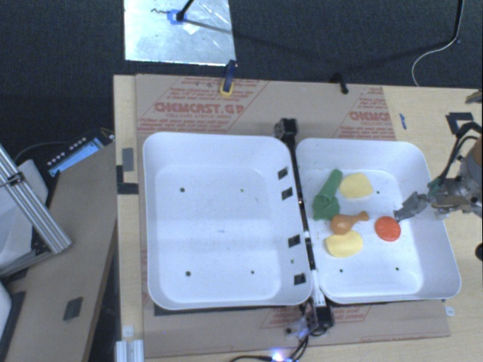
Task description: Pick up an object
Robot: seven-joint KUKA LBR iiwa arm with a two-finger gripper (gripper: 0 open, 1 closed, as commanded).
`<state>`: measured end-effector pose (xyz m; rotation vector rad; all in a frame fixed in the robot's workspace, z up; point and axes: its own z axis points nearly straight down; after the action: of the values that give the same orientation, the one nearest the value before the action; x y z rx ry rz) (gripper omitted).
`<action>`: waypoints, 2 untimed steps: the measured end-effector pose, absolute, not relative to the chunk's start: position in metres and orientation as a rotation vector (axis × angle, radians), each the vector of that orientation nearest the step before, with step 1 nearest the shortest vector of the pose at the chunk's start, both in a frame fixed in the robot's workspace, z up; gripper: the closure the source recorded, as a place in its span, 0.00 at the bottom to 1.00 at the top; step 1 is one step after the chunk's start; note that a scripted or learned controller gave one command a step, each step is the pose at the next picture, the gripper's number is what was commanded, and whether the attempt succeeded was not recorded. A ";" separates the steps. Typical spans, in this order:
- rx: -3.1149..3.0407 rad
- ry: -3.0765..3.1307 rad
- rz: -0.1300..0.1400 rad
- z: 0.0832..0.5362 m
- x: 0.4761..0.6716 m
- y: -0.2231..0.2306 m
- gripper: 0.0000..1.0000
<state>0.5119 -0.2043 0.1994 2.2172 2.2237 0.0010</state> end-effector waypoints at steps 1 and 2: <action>2.207 2.237 0.006 0.080 0.563 -0.105 0.00; 2.212 2.227 0.003 0.085 0.576 -0.086 0.00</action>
<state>0.5758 -0.0858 0.0851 2.2123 2.2271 0.0031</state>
